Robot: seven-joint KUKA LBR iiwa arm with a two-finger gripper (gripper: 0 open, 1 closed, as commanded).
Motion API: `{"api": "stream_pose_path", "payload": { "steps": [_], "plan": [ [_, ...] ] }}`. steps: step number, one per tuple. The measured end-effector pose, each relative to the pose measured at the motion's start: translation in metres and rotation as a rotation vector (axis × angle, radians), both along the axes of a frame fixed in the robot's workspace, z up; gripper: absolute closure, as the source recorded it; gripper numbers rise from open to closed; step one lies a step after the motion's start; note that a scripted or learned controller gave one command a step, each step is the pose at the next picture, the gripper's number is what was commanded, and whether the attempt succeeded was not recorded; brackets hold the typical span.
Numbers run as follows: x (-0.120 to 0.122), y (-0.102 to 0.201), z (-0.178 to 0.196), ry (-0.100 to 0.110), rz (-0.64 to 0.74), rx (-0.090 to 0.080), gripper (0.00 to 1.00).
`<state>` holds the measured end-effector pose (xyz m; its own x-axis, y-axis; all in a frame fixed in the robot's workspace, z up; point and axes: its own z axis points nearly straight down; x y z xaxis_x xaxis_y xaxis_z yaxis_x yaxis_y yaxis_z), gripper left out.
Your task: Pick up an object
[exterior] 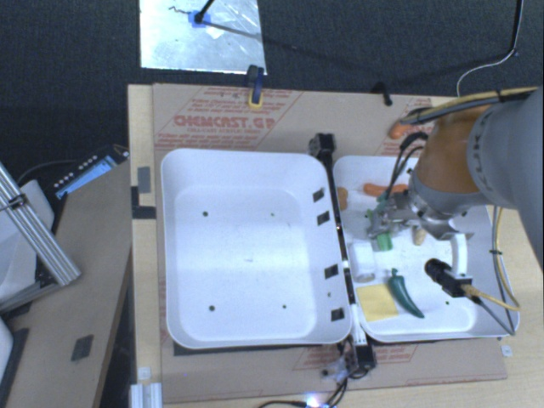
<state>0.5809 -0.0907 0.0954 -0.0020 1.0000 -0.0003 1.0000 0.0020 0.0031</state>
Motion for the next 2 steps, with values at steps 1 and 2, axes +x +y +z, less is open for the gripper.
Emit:
{"api": "stream_pose_path", "payload": {
  "steps": [1, 2],
  "plan": [
    [0.0388, 0.0602, 0.0956, -0.011, 0.009, 0.002, 1.00],
    [0.0361, 0.0560, 0.1004, -0.002, 0.005, 0.001, 1.00]
  ]
}}
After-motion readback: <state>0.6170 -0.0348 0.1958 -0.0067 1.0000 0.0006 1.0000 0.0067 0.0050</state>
